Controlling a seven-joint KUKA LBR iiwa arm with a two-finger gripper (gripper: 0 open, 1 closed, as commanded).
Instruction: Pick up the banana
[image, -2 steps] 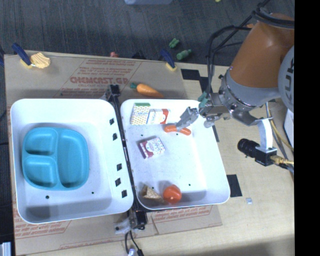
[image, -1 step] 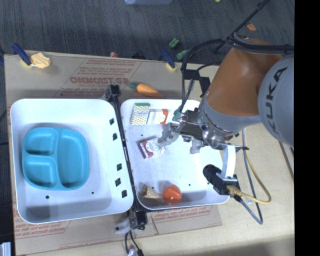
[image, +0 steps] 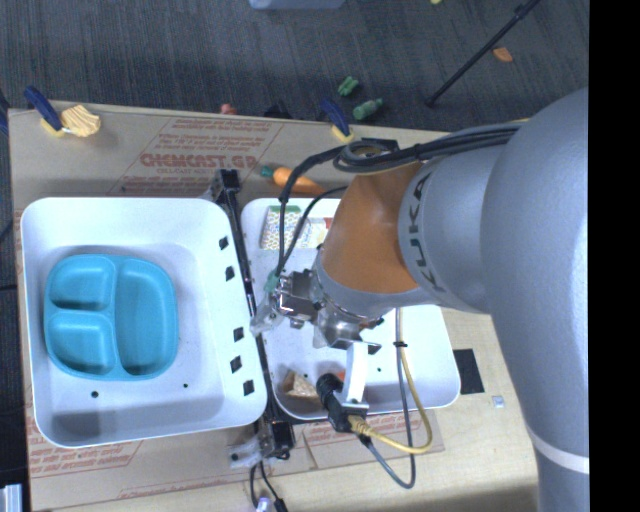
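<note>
1. At the near edge of the desk, one yellow cable loops out from under the arm.
2. Two white bins sit side by side: the left bin and the right bin.
3. One small brown item lies in the near corner of the right bin, just beside a black connector.
4. The arm reaches in from the right and covers most of the right bin. Its metal gripper hangs low over that bin's left side. How far it is open cannot be told, nor whether it has hold of anything.
5. Where the banana lies cannot be told.
6. The left bin holds one blue plate with three compartments.
7. One patterned packet lies at the far end of the right bin.
8. One orange object lies on the desk just beyond that bin.
9. Two blue-and-yellow clamps grip the far edge, one at the left and one near the middle.
10. Two small green items lie on the floor beyond.
</note>
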